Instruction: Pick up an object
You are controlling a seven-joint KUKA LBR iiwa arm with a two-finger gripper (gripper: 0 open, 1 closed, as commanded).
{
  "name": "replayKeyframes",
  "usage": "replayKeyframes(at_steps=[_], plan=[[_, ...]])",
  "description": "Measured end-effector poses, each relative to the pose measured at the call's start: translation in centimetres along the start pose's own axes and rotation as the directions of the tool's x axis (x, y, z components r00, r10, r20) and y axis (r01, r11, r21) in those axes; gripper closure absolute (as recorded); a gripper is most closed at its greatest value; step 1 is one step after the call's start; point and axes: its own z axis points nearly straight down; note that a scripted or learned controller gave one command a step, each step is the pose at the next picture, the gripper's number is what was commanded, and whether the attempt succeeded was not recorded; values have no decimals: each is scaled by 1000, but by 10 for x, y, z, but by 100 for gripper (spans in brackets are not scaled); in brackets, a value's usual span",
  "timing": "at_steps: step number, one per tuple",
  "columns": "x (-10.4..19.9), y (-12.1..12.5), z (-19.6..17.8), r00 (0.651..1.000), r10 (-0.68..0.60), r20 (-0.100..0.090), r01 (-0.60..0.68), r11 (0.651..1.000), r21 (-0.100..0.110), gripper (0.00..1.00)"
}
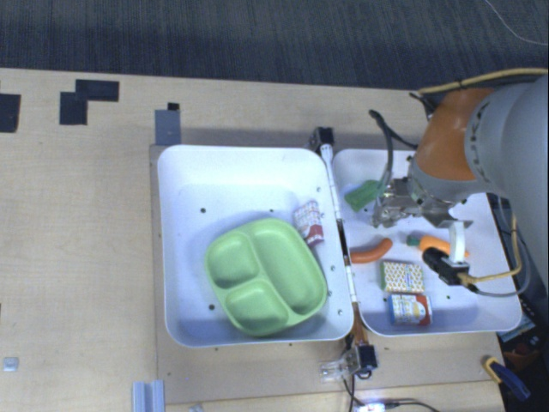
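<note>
Claw (390,213) — over right white plastic bin (506,316), grip state cannot be told. Step: approach. Orange sausage-shaped toy (371,251) just below; next, descend and close.

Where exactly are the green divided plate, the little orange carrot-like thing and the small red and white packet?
green divided plate (266,275), camera view, on the centre ridge.
orange carrot-like thing (371,251), camera view, on its middle.
red and white packet (309,223), camera view, on its front face.
</note>
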Motion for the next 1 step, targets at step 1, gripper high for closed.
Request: replayKeyframes(at_steps=[1], plan=[[0, 0, 0, 1000, 0, 0, 0, 1000, 0, 0]])
